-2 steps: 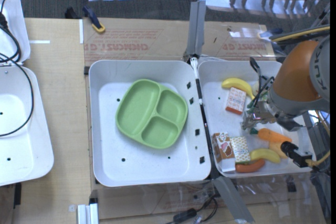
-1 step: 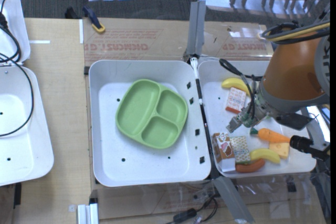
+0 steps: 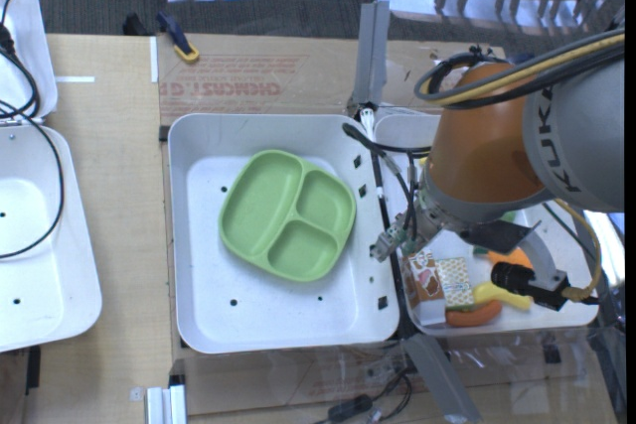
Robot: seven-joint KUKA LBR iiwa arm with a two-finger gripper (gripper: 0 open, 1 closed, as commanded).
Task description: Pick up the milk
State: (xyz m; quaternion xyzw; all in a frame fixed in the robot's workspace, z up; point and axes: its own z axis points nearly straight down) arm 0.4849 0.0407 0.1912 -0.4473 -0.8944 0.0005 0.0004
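Milk, which I take to be the small printed carton (image 3: 438, 277), lies flat in the right bin (image 3: 571, 311) toward its 8 o'clock corner, just beside a yellow banana (image 3: 500, 295) at its 3 o'clock and an orange carrot-like piece (image 3: 474, 314) at its 5 o'clock. The arm's orange-banded wrist (image 3: 487, 149) hangs over the bin at about 12 o'clock from the carton and covers the gripper, so I cannot tell what state the hand is in. The left bin (image 3: 189, 243) holds a green divided plate (image 3: 287, 213). The risk, in my judgement, is crowding: a descent could pinch a neighbouring toy instead, or strike the bin wall close by.
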